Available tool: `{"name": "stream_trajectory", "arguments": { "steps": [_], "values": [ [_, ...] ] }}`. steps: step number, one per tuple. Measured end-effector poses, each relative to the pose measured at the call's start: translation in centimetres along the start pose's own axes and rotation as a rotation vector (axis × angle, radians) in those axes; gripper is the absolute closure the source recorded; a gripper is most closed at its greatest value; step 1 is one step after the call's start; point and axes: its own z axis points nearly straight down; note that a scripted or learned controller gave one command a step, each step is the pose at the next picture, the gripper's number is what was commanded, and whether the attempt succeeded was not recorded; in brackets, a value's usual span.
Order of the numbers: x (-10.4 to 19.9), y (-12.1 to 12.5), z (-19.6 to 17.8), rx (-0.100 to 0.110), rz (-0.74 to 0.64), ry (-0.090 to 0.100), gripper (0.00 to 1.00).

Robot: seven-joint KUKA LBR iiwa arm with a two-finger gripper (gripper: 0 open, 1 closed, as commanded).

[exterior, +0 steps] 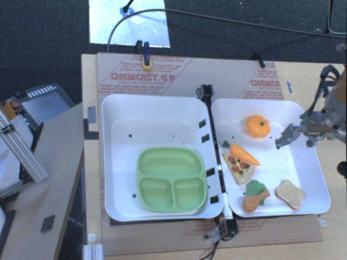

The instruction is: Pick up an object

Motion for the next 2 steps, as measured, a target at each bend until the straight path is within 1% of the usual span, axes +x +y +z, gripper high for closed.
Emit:
{"name": "stream_trajectory", "arguments": {
  "steps": [1,2],
  "values": [
    [0.0,0.2,-0.6,-0.011,-0.003,-0.002,0.0],
    [1.1,0.3,4.7,-0.008,-0.001,-0.001,0.0]
  ]
}}
